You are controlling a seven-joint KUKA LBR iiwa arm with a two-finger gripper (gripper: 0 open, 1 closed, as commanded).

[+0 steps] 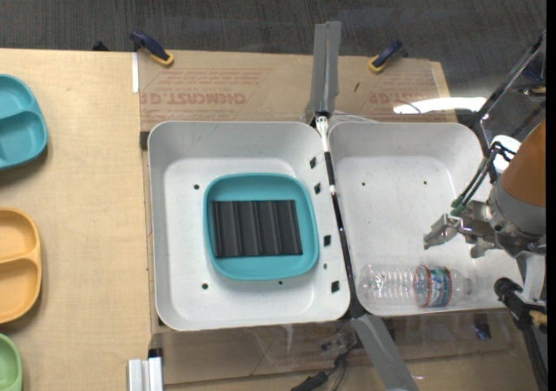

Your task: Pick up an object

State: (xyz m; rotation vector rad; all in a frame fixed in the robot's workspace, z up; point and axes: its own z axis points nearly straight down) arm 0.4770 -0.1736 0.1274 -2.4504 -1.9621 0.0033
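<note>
A clear plastic water bottle (415, 285) with a blue and red label lies on its side along the front wall of the right bin (391, 163). My gripper (455, 237) hangs over the right side of that bin, just behind and a little right of the bottle, and apart from it. Its metal fingers (433, 235) are spread open with nothing between them. The orange band of the arm (528, 174) shows at the right edge.
The left bin (174, 207) holds a teal tray (259, 226) with a dark ridged insert. Teal, orange and green divided plates (17, 133) lie on the wooden table at far left. Clamps (153, 48) pin cardboard behind the bins.
</note>
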